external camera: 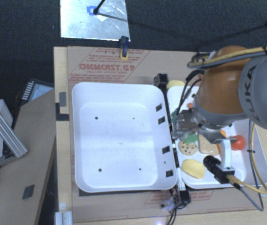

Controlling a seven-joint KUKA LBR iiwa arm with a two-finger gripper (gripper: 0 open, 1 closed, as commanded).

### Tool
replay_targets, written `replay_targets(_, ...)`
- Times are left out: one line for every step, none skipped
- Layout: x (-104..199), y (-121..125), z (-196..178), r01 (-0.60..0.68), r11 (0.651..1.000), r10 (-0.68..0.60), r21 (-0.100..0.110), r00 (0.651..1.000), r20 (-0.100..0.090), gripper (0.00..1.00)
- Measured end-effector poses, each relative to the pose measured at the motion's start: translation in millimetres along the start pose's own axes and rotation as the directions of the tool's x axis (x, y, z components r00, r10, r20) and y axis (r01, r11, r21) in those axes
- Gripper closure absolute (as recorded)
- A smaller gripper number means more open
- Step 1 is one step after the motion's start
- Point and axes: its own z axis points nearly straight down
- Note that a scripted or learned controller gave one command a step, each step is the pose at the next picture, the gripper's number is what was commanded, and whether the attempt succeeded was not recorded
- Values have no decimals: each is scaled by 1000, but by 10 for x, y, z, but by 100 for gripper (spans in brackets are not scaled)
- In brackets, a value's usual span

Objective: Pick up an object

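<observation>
Cookie (186,147) lies beside lemon (194,168), right bin (260,161).

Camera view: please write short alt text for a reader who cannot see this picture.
A grey robot arm with an orange band reaches from the right over the right white bin, which holds a round cookie, a yellow lemon-like object and other small items. The left white bin sits beside it.

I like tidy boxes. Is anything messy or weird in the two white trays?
Nothing looks spilled or broken. The small toys, like the round spotted cookie and the yellow lemon-shaped piece, are all crowded in the right white bin beneath the grey and orange arm.
</observation>
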Motion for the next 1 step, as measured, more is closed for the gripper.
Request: replay_targets(-1137, 194, -261, -5, 1000, 5, 3, 1000, 4, 100)
